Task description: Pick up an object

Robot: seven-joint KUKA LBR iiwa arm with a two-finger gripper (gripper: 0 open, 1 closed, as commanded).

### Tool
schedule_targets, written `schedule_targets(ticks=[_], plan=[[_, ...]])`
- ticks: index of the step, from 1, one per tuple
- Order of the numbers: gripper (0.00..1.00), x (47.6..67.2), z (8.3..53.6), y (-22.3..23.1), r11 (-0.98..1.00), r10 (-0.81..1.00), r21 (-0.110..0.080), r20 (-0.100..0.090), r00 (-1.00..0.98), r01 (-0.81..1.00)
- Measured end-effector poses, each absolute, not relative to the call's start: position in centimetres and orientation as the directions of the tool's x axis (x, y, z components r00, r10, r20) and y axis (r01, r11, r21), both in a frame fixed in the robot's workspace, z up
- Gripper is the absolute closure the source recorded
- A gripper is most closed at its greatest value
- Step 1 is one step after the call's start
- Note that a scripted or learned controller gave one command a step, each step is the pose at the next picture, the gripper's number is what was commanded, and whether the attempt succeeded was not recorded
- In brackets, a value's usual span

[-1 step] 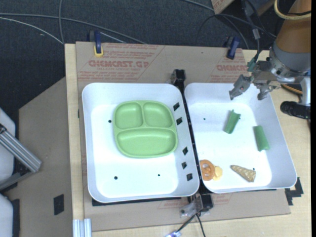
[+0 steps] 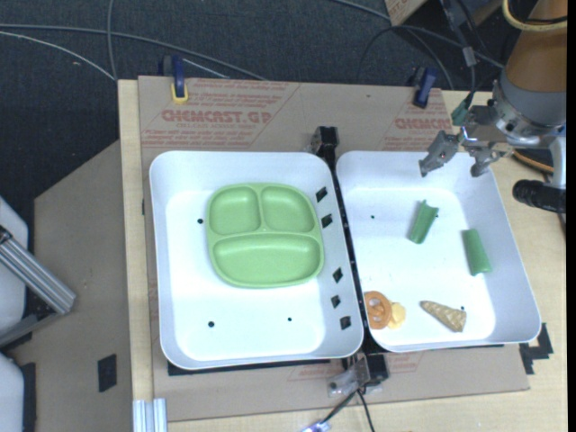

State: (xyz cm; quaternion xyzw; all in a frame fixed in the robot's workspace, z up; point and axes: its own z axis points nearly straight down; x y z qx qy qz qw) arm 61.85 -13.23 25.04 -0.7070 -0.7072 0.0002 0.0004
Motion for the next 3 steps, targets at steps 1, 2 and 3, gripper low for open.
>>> schedule_targets(ticks=[1, 2, 3], plan=[[0.00, 61.0, 20.1, -12.6, 0.000, 1.000, -0.007, 0.002, 0.000, 1.000], [0.00, 60.7, 15.9, -12.7, 0.000, 1.000, -0.007, 0.002, 0.000, 1.000], [0.00, 60.2, 9.6, -12.4, 0.000, 1.000, -0.008, 0.003, 0.000, 1.000]])
